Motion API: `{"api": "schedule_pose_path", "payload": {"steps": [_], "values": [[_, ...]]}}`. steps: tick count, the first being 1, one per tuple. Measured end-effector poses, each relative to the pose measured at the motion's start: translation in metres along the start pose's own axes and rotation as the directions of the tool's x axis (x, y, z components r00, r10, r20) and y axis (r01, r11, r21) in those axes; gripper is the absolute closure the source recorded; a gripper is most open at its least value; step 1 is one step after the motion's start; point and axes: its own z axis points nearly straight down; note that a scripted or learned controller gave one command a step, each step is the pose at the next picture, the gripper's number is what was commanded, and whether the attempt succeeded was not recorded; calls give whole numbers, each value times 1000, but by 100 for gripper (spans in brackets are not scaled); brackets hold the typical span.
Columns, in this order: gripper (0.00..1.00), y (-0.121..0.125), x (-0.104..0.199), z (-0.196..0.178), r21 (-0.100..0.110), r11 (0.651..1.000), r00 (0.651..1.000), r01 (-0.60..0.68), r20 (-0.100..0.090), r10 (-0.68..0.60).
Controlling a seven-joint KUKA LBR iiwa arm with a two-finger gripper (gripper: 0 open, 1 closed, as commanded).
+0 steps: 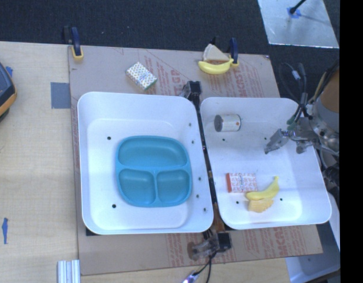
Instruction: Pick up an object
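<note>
Gripper [277, 141] hangs over the right bin [308, 214], near its right wall, and you cannot tell from this view if it is open or closed. Nothing is seen in its grasp. Left of the gripper and a little further back, a small grey and white cylinder [227, 122] lies on its side. In front of the gripper and to its left you find a flat red and white packet [241, 181], with a yellow banana [264, 190] touching its right edge and a pale yellow piece [259, 205] just under the banana. Far to the left, the other bin [87, 158] holds a blue divided plate [153, 171]. Behind both bins, on the cardboard, lie a small patterned box [141, 75] and a second banana [215, 67].
</note>
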Motion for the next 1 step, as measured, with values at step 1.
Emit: {"api": "schedule_pose_path", "payload": {"steps": [1], "values": [[0,-54,-9,21,0,1000,1000,1,-1,-1]]}}
